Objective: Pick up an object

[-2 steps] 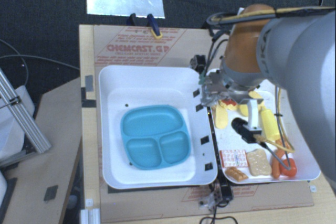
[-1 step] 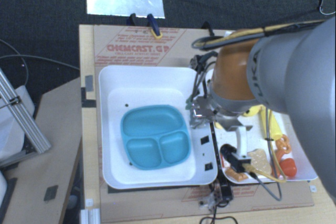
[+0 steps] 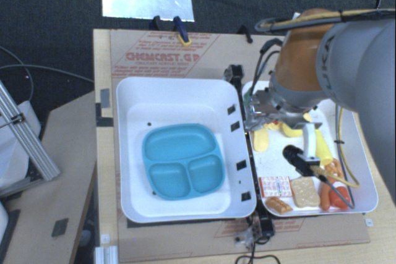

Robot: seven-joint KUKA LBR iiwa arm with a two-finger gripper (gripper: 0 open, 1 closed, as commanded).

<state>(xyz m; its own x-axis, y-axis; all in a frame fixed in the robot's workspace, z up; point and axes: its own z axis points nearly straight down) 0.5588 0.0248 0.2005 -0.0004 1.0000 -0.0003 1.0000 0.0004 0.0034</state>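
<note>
My gripper (image 3: 255, 113) hangs low over the upper left part of the right bin (image 3: 370, 195), close to the wall between the two bins. Just below it lies a pale yellow oval piece (image 3: 261, 140). A yellow banana-like piece (image 3: 291, 130) sits partly under the wrist, and a yellow-green stick (image 3: 322, 146) lies to its right. Along the front of that bin are a red-and-white box (image 3: 275, 185), a tan toast slice (image 3: 304, 192), a small orange piece (image 3: 278, 206) and red-orange vegetables (image 3: 333, 195). The arm hides the bin's far part.
The left bin (image 3: 133, 133) holds a blue divided tray (image 3: 184, 161). Black clips (image 3: 235, 127) line the wall between the bins. A cardboard sheet (image 3: 161, 52) lies under both bins, with a blue clamp (image 3: 181, 31) at its far edge.
</note>
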